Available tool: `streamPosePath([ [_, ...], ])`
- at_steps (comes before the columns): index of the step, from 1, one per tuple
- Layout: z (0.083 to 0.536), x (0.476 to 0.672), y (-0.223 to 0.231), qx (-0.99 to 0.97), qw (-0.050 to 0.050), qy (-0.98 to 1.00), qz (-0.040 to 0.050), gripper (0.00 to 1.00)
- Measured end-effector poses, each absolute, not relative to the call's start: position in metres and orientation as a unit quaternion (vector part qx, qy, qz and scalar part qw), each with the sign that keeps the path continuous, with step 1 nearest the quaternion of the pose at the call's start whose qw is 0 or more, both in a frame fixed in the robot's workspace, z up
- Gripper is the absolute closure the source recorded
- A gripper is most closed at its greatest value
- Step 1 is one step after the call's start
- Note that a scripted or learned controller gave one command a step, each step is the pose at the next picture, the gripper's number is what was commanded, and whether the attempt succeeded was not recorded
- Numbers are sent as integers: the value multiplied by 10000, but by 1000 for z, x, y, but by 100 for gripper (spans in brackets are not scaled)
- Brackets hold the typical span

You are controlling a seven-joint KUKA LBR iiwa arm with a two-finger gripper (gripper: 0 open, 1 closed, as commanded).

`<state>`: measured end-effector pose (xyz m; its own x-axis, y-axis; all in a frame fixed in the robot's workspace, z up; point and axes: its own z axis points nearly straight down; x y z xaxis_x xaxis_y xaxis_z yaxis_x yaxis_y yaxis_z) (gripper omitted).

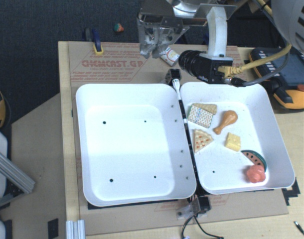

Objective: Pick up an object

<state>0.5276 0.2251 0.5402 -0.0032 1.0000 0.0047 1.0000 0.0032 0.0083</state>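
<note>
Claw [153,48] hangs above the bench beyond both bins, fingers apart, gripping nothing; chicken drumstick [226,121] lies in right bin [276,133].

The gripper [153,48] hangs fingers-down past the far edge of the left bin [87,96], near that bin's far right corner, under a boxy metal wrist at the frame's top, with nothing seen between its fingers, whose spread is too blurred to tell.
</note>
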Motion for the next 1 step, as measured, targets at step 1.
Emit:
streamPosePath([
  [1,535,528,225,7064,1,7078,1,0],
])
